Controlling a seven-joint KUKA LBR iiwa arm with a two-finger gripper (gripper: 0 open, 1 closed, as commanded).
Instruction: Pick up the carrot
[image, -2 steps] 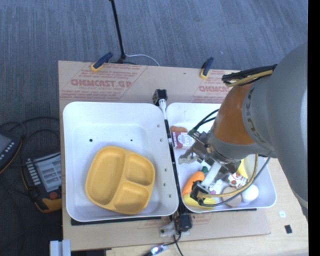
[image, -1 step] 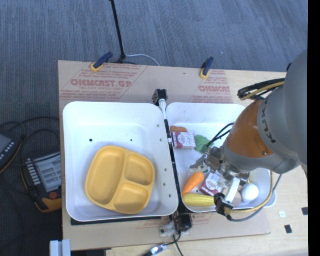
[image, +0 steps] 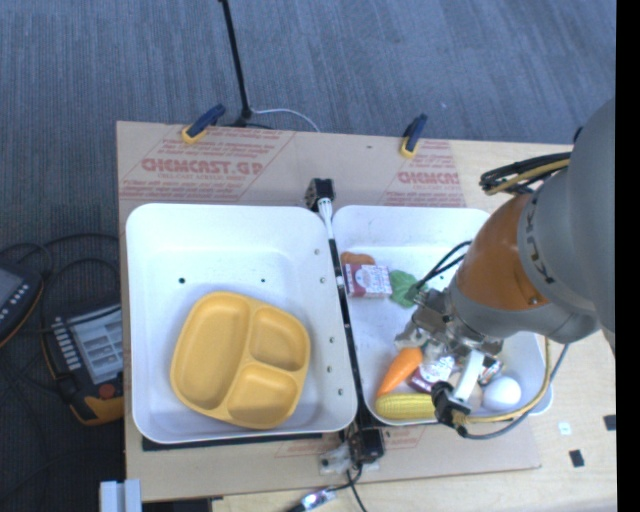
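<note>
The orange carrot (image: 397, 370) lies tilted in the right bin (image: 455, 232), near its front left. The gripper (image: 440, 368) hangs just right of the carrot, low over the bin's front, and the grey and orange arm above hides much of it. A corn cob (image: 404, 406) lies just in front of the carrot.
A yellow divided plate (image: 240, 358) sits in the left bin (image: 190, 240). The right bin also holds a red-and-white packet (image: 367, 278), a green item (image: 404, 287) and a white egg (image: 502, 391). Cables trail around the wrist.
</note>
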